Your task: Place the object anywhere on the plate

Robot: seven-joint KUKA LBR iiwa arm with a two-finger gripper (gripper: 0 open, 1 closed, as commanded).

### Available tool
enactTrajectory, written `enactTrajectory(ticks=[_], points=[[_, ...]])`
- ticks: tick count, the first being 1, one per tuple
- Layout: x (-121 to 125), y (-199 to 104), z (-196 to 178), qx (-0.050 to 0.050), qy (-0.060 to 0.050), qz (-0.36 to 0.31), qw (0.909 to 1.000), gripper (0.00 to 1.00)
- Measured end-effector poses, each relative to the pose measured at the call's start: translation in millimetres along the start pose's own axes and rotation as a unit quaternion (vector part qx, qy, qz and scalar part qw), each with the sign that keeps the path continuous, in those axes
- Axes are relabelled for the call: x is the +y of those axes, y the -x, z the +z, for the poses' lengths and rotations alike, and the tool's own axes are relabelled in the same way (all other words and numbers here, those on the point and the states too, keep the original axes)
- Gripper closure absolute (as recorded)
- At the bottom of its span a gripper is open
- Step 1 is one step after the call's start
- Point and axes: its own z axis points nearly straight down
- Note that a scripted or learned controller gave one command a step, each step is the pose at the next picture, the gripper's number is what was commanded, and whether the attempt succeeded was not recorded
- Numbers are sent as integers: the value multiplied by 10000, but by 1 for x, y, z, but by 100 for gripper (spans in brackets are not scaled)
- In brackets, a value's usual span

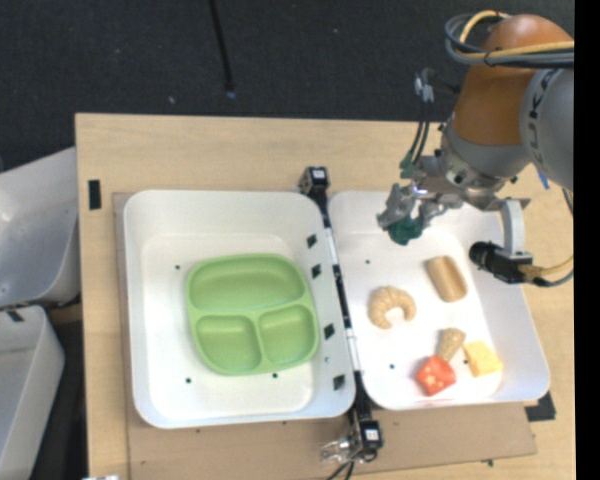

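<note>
Taking the green plate (251, 313) as the landmark, it lies in the left white bin (150, 368) on the tabletop (100, 138), its three compartments bare. Nearest the camera and well to the right of the plate, in the right white bin (510, 308), sit a red piece (434, 375), a yellow block (482, 359) and a small tan piece (450, 343) close together. Farther back, right of the plate, lie a croissant (391, 306) and a tan bread roll (446, 277). Farthest, beyond the plate's upper right, the end effector (405, 223) hangs over the right bin's back part with a small dark green object (408, 232) at its tip; whether the fingers clamp it I cannot tell.
</note>
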Motion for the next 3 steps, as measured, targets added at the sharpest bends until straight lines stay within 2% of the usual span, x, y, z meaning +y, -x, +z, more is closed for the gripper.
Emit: enactTrajectory(ticks=[1,3], points=[[-15,-50,-10,6,4,-6,10000,100],[-54,-132,8,-5,-9,6,10000,100]])
